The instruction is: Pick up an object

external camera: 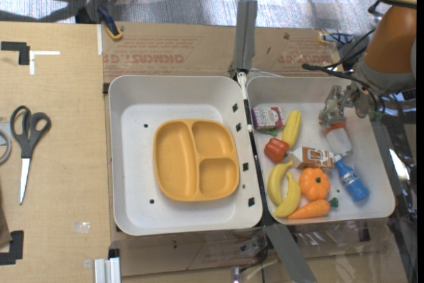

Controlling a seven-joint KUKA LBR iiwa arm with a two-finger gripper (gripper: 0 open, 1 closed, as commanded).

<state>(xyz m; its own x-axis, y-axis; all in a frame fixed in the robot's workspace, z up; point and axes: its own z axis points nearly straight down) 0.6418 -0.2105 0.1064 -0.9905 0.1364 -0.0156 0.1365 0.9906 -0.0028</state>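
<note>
The gripper [334, 113] hangs in the upper right of the frame, over the right bin [381, 205]; I cannot tell how its jaws stand. Just below it lies a small clear bottle [338, 140], probably light, stiff and slick. Its long axis runs up-down, cap toward the gripper; pinch across its middle.

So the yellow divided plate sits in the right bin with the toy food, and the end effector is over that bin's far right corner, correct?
Not quite. The camera view shows the yellow divided plate alone in the left bin, not the right one. The toy food, such as the bananas and the pumpkin, lies in the right bin, and the end effector is over that bin's far right corner.
</note>
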